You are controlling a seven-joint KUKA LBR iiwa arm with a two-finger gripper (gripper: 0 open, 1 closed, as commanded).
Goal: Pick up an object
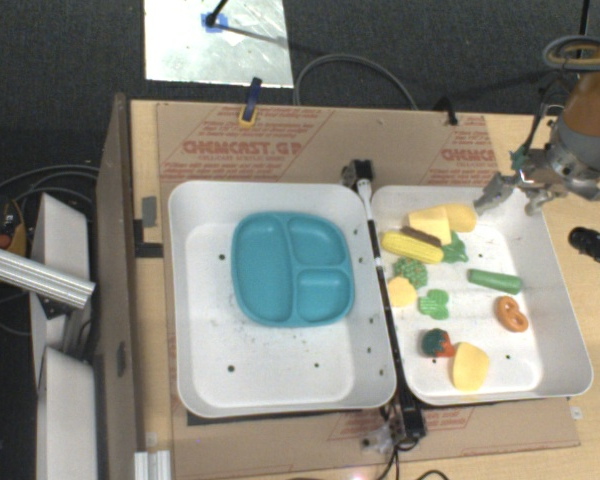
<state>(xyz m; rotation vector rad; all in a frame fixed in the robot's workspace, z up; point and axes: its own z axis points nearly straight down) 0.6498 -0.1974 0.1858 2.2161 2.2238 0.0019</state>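
Blue plastic sectioned plate [292, 270], alone in the left white bin [205, 368] on the worktop. Right white bin [560, 363] holds the toy food: yellow plastic corn cob [412, 246], pale yellow wedge [432, 222], green broccoli piece [411, 271], green cucumber-shaped piece [495, 280], orange pretzel-shaped piece [511, 313], yellow pear-shaped piece [470, 365]. Arm's hand [514, 194] hovers over that bin's far right corner, fingers spread, nothing between them. Recommended: choose an isolated piece, such as the cucumber or pretzel, centre the fingers across its narrow width, descend vertically, then close.
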